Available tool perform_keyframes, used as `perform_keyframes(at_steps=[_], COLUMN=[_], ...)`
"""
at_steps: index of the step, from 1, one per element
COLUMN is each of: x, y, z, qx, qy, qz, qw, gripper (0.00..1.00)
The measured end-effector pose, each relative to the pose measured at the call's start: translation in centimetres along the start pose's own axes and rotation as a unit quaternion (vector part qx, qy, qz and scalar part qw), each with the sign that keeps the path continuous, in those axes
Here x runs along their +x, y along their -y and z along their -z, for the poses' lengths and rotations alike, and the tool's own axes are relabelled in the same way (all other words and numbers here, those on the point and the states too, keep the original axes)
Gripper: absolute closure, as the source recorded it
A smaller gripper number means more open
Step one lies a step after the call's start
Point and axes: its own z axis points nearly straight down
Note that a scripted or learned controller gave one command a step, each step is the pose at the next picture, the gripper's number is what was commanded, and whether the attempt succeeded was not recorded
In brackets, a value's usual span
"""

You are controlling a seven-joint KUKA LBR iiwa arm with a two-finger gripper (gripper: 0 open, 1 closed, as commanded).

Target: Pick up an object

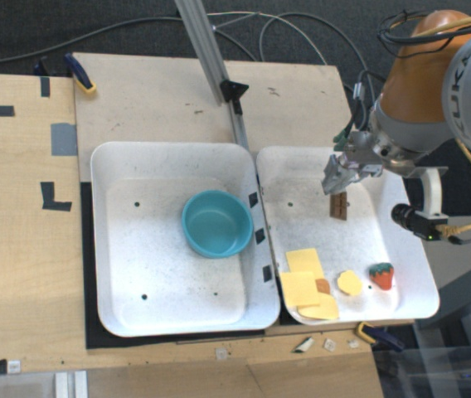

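My gripper (338, 181) hangs over the right bin (302, 172), near its back half. A small brown block (339, 206) lies just below the fingertips, on the bin floor or close to it. I cannot tell whether the block is between the fingers. Toward the front of the right bin lie yellow flat pieces (306, 284), a small yellow round piece (350, 283) and a red strawberry-like toy (381, 275). A teal bowl (216, 222) stands in the left bin (119, 222).
A slanted metal pole (206, 48) rises behind the bins, with a black clamp near the dividing walls. Cables run across the dark floor at the back. A blue and yellow clamp (80, 73) sits at the board's far left corner.
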Motion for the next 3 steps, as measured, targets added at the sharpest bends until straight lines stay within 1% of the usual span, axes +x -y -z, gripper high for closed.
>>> perform_keyframes(at_steps=[1,3], x=[5.5,15.0], y=[-1.4,-4.4], z=[0.1,-2.6], qx=[0.0,0.0], qy=[0.0,0.0], qz=[0.001,0.0], qw=[1.0,1.0], gripper=[1.0,1.0])
